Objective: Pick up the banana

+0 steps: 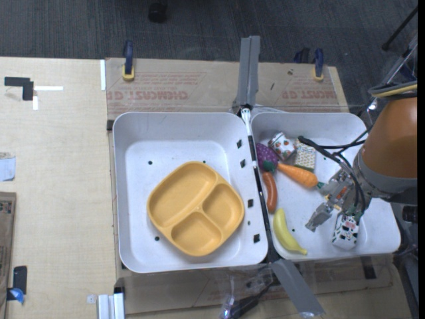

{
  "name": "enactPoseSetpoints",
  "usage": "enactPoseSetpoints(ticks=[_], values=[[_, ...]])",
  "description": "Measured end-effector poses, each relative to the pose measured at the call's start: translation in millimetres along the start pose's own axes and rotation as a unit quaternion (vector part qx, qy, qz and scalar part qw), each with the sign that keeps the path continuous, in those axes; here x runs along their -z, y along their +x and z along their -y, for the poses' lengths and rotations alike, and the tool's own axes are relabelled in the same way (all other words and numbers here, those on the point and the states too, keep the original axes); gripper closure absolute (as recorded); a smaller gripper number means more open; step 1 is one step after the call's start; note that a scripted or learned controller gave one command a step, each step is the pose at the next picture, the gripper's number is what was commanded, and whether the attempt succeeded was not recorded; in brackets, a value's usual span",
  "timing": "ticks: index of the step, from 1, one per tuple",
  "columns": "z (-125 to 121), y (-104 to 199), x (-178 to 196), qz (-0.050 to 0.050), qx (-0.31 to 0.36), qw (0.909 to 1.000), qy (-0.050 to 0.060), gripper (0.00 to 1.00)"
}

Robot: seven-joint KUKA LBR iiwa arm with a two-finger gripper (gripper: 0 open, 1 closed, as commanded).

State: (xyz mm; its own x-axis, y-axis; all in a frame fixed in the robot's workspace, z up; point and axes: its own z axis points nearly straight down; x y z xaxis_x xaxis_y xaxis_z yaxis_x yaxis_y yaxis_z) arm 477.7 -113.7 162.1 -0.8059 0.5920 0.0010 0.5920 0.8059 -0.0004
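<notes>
Smooth curved yellow banana [287,232] in rt bin [378,248], pincer [325,214] just beside

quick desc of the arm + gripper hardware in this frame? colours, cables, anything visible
The arm enters from the right: a rounded orange band above a grey wrist section. Black cables loop loosely from the wrist out over the right bin. The gripper is bare grey metal with small coloured wiring near its base, ending in slim metal fingers. No readable markings.
</notes>
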Motion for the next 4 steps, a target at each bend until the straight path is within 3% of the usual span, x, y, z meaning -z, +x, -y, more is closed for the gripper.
enactPoseSetpoints(ticks=[1,2,3,4], values=[[-12,6,-69,0.004,0.02,0.9998,-0.001,0.0],[-46,-3,43,0.002,0.05,0.9988,-0.001,0.0],[-45,-29,74,0.002,0.105,0.9945,0.0,0.0],[-110,-23,29,0.001,0.241,0.9705,0.0,0.0]])
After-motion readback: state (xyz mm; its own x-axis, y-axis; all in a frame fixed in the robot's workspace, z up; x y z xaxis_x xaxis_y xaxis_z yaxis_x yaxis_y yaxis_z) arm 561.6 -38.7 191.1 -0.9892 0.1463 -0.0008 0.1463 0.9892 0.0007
